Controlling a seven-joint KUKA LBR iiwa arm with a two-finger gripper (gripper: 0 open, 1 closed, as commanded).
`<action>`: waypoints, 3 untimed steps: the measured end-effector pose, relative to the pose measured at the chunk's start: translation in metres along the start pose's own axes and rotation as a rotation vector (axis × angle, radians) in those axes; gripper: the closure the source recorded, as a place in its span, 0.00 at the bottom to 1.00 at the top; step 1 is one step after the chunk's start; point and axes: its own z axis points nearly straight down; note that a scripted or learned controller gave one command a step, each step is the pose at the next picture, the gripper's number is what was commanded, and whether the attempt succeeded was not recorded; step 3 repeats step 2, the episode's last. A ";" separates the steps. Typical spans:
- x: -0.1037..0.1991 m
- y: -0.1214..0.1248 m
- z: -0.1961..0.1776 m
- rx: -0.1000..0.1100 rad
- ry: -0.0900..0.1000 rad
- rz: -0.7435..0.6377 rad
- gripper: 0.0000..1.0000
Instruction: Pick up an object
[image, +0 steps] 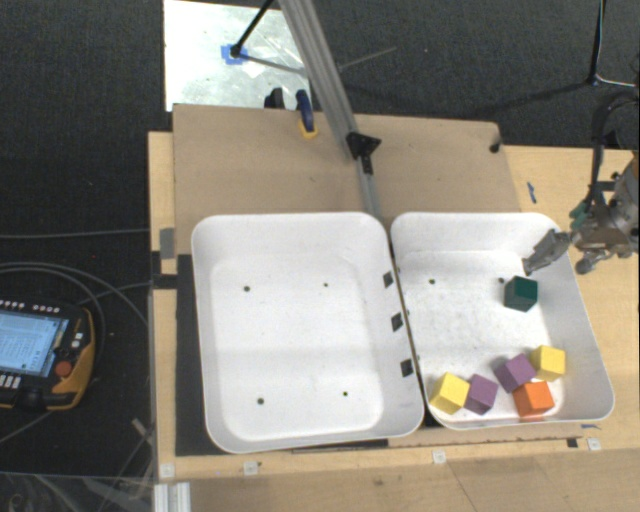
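- The gripper (566, 254) hangs at the far right edge of the right bin (470, 232), its two fingers spread apart with nothing between them; one finger (541, 251) points down-left toward the bin floor, the other sits just right of it over the rim
- The dark green cube (520, 293) lies just below and slightly left of the open fingers, near them but apart; it rests on the bin floor, on its own
- Well below the gripper, along the near wall of the same bin, sits a cluster of blocks; a yellow cube (548, 360) lies closest, with an orange cube (534, 398) just beneath it and a purple cube (515, 371) touching at their left
- Further left of those, a second purple cube (482, 392) and a second yellow cube (451, 392) sit side by side, touching
- The left bin (300, 330) lies well to the gripper's left, beside the right bin
- A teach pendant (40, 345) rests on the dark floor far to the left, past the bench
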 end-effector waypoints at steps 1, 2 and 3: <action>-0.035 0.035 0.177 0.007 0.000 0.002 0.00; -0.035 0.038 0.161 -0.002 -0.002 0.000 1.00; -0.035 0.038 0.161 -0.002 -0.002 0.000 1.00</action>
